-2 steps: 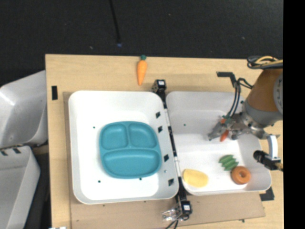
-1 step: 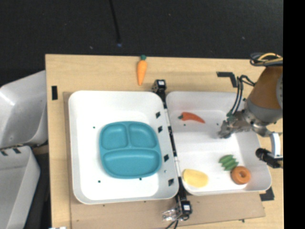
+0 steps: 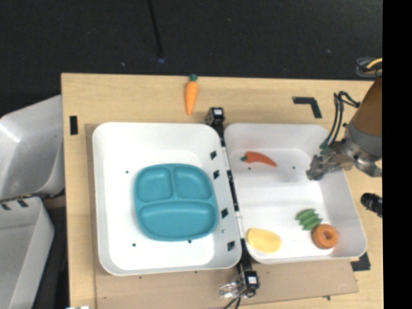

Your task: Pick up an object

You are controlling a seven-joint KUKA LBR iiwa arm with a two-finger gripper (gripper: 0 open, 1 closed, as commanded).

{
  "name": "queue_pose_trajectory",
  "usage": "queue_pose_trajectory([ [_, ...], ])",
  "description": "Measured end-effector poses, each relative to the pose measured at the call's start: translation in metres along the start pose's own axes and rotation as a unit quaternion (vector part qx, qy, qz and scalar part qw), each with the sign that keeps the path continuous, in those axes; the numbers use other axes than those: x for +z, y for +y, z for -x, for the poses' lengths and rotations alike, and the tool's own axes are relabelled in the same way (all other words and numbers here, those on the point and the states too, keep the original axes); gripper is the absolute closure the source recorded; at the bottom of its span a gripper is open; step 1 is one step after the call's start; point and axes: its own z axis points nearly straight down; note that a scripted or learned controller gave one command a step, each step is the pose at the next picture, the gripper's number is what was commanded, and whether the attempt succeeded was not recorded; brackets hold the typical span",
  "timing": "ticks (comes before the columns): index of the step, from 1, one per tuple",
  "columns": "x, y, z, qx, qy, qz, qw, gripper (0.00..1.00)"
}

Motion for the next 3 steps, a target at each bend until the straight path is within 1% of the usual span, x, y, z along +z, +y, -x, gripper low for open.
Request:
queue_pose_trajectory([
  [1, -0.065, 0.002, 0.001, -0.003, -0.001, 0.001, 1.0, 1.0],
  [2, -0.115, 0.003, 0.003, -0.003, 0.0, 0.001, 1.0, 1.0],
  [3, -0.101, 0.015, -0.043, -0.004, 0.001, -0.002, 1.0, 1.0],
])
